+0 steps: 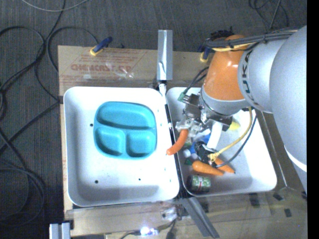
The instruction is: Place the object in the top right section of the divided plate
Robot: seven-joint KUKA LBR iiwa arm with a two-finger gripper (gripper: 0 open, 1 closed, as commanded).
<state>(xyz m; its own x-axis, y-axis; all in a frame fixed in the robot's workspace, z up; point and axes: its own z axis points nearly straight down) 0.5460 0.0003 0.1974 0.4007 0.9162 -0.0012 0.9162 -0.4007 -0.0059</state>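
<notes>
Over the seam between the bins, the gripper point(185, 131) looks clamped on a toy carrot point(177, 143) slanting down-left, with the blue divided plate point(125, 128) just left

The gripper point(188, 128) sits over the right bin's point(259, 178) left wall, a carrot point(177, 142) slanting down-left from its fingers across the divide. The divided plate point(125, 129) lies left of it, in the left bin point(79, 183). Below it lie two more carrots point(209, 169) and a can point(200, 183).
</notes>
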